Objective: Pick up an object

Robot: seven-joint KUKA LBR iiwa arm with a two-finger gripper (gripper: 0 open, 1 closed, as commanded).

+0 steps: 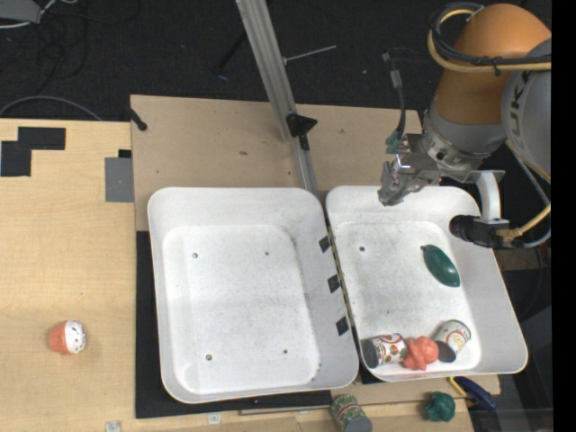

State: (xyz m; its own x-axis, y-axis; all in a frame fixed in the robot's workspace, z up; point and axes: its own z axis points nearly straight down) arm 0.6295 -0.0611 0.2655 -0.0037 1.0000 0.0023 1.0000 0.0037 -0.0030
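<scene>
Gripper (394,192) hangs above the right bin's (504,318) far rim, nothing visibly held; whether it's apart or together, can't tell; approach step, I'd say; next, down onto the green object (441,265) nearby.

Orange-and-white ball (67,337) lying on the surface (63,241) well left of the bins, slanted metal rail (274,70) reaching in from above, what may be a can (347,411) and green lump (440,407) sitting just below the right bin (490,309)

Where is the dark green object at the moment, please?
The dark green object lies in the right bin, near its right wall, above the cans at the front edge.
</scene>
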